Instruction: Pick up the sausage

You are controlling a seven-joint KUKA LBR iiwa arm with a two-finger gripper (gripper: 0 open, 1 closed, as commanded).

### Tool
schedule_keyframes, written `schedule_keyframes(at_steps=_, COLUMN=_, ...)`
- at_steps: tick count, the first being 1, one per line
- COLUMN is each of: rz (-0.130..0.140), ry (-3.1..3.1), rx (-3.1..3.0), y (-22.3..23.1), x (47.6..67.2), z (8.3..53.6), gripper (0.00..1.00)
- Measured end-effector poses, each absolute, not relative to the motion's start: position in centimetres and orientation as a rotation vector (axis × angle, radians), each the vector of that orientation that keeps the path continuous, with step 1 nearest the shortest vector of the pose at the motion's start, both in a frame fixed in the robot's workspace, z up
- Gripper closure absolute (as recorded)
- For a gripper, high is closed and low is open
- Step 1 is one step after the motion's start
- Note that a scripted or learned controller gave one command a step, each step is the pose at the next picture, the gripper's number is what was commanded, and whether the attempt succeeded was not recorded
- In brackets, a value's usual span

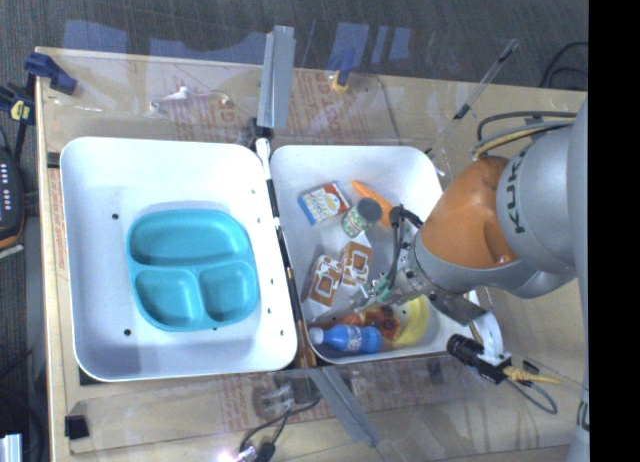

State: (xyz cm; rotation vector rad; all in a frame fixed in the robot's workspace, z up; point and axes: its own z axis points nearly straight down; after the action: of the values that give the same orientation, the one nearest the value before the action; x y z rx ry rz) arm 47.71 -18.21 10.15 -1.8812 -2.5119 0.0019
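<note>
Arm (470,230) hanging over right bin's (420,165) near clutter; sausage (372,302) seemingly lying just left; jaws' state, cannot tell

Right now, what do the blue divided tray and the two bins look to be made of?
The blue divided tray looks like moulded plastic, matte: uniform colour, rounded compartment edges, soft highlights. The left bin and right bin look like white plastic, smooth with slight sheen and rounded corners; painted metal cannot be excluded.
</note>
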Motion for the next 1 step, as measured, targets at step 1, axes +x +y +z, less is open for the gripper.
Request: schedule_keyframes(at_steps=1, rz=0.000, ry=-2.581, rx=-1.789, y=-13.80, x=50.57, z=17.49, gripper=1.00)
